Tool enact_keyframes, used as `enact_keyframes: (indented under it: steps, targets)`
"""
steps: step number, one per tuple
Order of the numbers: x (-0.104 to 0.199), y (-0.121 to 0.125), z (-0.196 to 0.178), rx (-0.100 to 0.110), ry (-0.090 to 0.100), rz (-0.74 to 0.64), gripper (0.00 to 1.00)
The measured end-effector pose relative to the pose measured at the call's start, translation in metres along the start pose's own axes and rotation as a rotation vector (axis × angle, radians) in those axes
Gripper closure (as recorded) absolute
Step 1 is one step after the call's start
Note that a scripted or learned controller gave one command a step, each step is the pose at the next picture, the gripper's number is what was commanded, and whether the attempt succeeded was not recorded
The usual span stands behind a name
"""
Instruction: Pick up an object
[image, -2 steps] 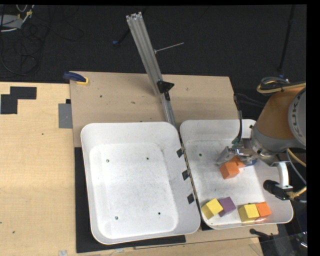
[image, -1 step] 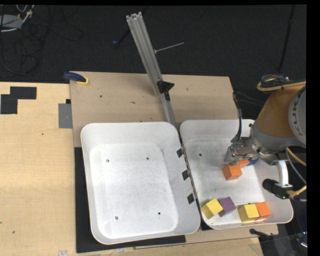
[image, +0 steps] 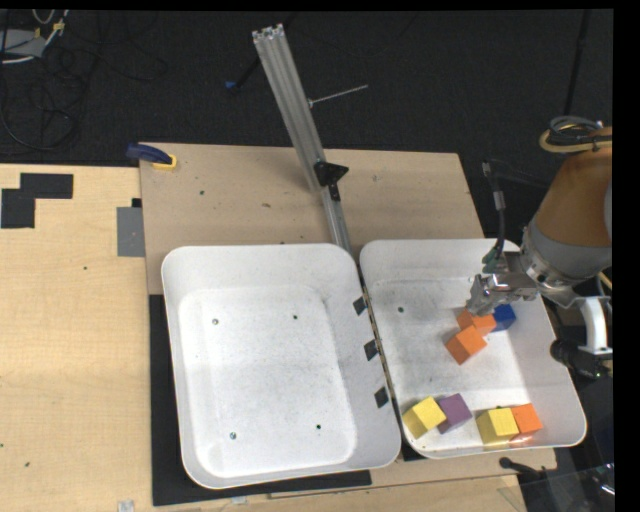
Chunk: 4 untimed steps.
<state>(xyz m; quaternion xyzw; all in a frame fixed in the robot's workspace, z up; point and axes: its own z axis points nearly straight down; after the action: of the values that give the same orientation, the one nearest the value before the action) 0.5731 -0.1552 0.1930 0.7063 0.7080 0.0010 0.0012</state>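
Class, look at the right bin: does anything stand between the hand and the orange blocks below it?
Nothing visible does. The hand sits right above the orange blocks, with a blue block beside them. The yellow and purple blocks lie apart, near the bin's front edge.

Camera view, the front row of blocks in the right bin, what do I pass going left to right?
Along the near edge of the right bin: yellow block → purple block → second yellow block → orange block.
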Motion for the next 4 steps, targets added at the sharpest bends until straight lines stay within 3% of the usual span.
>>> enact_keyframes:
  steps: [1,2,3,4]
  targets:
    - [-0.001,0.001,-0.04,0.001,0.0,0.001,1.0]
    - [0.0,0.0,-0.009,0.009,0.001,0.002,1.0]
    - [0.058,-0.01,-0.007,0.008,0.004,-0.002,1.0]
    - [0.098,-0.025,-0.018,0.007,0.002,0.0,1.0]
